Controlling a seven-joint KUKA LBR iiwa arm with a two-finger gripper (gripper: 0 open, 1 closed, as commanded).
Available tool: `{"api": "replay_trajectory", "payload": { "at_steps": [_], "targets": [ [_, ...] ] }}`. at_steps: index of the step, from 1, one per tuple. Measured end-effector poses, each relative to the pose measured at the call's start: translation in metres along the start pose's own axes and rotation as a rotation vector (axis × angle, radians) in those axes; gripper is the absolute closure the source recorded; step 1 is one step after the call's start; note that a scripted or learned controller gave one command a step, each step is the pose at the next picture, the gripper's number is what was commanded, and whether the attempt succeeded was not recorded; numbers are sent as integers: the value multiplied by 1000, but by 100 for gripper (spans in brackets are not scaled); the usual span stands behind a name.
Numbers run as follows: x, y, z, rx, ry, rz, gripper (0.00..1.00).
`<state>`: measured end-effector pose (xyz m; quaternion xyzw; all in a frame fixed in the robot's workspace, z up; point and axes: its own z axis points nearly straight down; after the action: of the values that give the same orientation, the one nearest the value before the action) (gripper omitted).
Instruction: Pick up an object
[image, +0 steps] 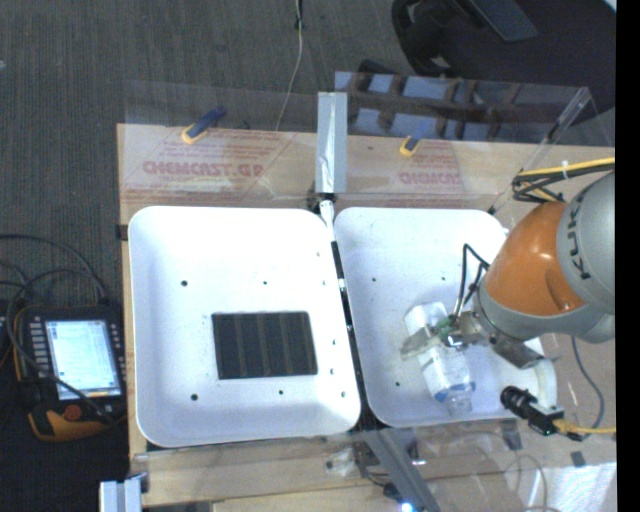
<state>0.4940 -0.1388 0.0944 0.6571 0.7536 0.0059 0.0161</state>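
Clear plastic bottle (447, 378) in right bin (400, 290), just below tool (440, 335).

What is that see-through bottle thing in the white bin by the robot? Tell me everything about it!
The clear plastic bottle lies on its side in the right bin, near the front edge. It looks see-through and a little crumpled, one end pointing to the bin's front. The robot's pincer is right at its upper end, beside a pale, crinkly object. Whether it holds the bottle is unclear.

Two white bins (240, 230) sit mid-frame; the left one bears a dark ribbed panel (264, 344). The arm (540, 270) at right is grey with an orange band, above a clear plastic bottle (447, 375).
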Motion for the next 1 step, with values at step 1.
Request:
{"api": "replay_trajectory", "payload": {
  "at_steps": [1],
  "targets": [
    [0, 0, 0, 0, 2, -14, 0]
  ]
}}
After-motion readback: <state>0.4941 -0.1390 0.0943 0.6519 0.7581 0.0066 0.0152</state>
